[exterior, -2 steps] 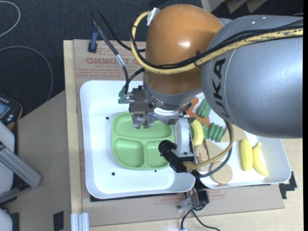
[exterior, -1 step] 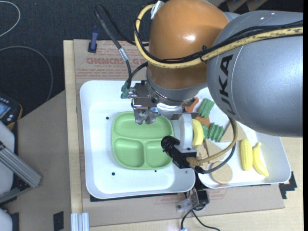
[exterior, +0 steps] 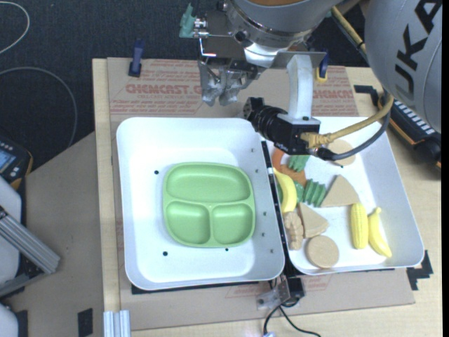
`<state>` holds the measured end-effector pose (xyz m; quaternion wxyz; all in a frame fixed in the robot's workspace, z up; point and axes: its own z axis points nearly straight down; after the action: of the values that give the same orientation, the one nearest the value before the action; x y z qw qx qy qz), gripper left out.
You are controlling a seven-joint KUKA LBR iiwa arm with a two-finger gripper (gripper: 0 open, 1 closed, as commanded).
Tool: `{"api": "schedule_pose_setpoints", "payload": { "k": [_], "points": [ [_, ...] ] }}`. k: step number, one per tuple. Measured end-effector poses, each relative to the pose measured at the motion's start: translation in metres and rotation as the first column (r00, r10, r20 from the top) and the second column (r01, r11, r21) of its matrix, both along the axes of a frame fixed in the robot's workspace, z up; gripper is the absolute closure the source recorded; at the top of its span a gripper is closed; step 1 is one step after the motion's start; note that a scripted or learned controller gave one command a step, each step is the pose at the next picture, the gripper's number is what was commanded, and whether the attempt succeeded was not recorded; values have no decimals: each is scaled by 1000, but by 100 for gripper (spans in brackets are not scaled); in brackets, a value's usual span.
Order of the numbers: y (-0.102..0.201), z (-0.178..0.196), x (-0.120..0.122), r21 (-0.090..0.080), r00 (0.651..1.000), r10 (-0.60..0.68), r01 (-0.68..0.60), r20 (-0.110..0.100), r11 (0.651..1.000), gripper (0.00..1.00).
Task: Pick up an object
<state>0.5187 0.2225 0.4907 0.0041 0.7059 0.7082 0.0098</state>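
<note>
Left bin (exterior: 133, 188) with green divided plate (exterior: 208, 203), gripper (exterior: 223, 90) poised above its far rim, can't tell grip state, nothing seen held; toy food in right bin (exterior: 403, 209), corn cob (exterior: 358, 225) lying front-right of gripper, long axis near-far.

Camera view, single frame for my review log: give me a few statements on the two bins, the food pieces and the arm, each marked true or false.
1. The green divided plate lies in the left bin. True.
2. The plate carries several food pieces. False: its compartments show nothing in them.
3. The corn cob and a banana lie side by side in the right bin. True.
4. The round cracker sits at the far end of the right bin. False: it lies near the front edge.
5. The gripper is down among the food pieces. False: it is over the cardboard behind the left bin.
</note>
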Motion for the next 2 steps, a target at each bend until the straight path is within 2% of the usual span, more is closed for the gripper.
{"api": "schedule_pose_setpoints", "payload": {
  "k": [1, 2],
  "points": [
    [-22, -11, -41, -9, 1000, -3, 2, -25, 1000, 100],
    [-101, -159, -41, -15, 999, -13, 13, -37, 1000, 100]
  ]
}}
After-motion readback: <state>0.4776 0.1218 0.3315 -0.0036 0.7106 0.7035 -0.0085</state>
